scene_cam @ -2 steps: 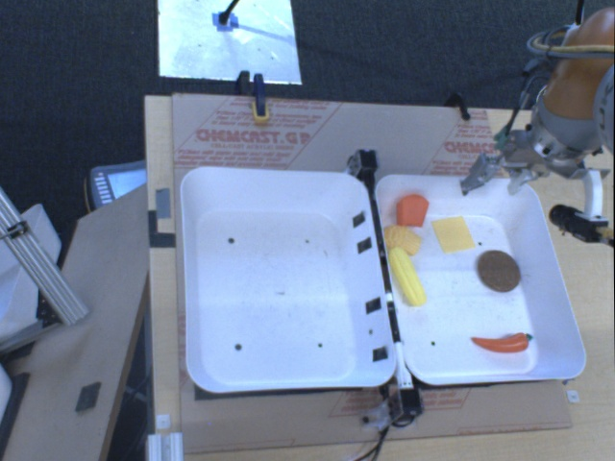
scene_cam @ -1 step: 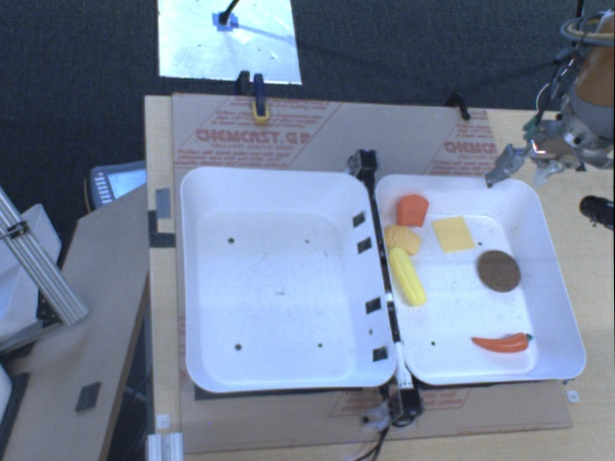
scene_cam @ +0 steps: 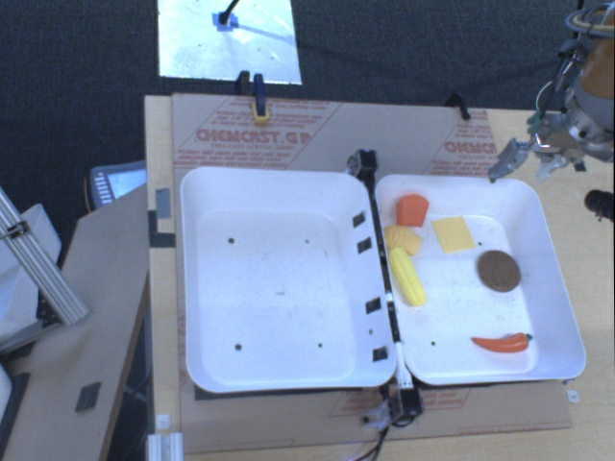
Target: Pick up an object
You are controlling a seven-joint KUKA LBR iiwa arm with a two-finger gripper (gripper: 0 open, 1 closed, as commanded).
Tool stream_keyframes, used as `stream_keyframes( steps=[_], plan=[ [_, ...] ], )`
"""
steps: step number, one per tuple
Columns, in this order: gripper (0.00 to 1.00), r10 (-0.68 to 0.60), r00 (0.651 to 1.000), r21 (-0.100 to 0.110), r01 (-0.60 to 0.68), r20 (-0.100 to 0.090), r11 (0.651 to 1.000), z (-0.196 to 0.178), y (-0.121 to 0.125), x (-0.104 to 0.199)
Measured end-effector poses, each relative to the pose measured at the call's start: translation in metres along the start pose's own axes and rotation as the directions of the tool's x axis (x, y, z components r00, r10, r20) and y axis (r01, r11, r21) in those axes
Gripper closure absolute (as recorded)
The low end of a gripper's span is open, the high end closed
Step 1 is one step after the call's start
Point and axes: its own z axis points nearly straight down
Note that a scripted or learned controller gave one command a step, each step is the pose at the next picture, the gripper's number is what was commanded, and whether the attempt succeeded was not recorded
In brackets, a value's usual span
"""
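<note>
The right bin [scene_cam: 553,286] holds several toy foods: an orange-red block [scene_cam: 412,209], a yellow cheese square [scene_cam: 453,234], a brown round patty [scene_cam: 499,271], a yellow corn cob [scene_cam: 406,275] with a small yellow piece [scene_cam: 403,240] above it, and a red chilli pepper [scene_cam: 501,343]. My gripper [scene_cam: 531,159] hovers over the bin's far right corner, well above and behind the objects. Its two fingers stand spread apart with nothing between them.
The left bin [scene_cam: 192,257] lies beside the right one, joined by a black clip strip [scene_cam: 377,267]. A yellow clamp [scene_cam: 259,104] sits at the board's back edge. A metal plate [scene_cam: 228,27] lies behind the bench.
</note>
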Motion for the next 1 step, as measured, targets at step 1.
stream_keyframes(
  steps=[1],
  plan=[
    [0.00, -0.001, 1.000, -0.001, 0.001, 0.000, 1.000, -0.0273, 0.0001, 0.0001]
  ],
)
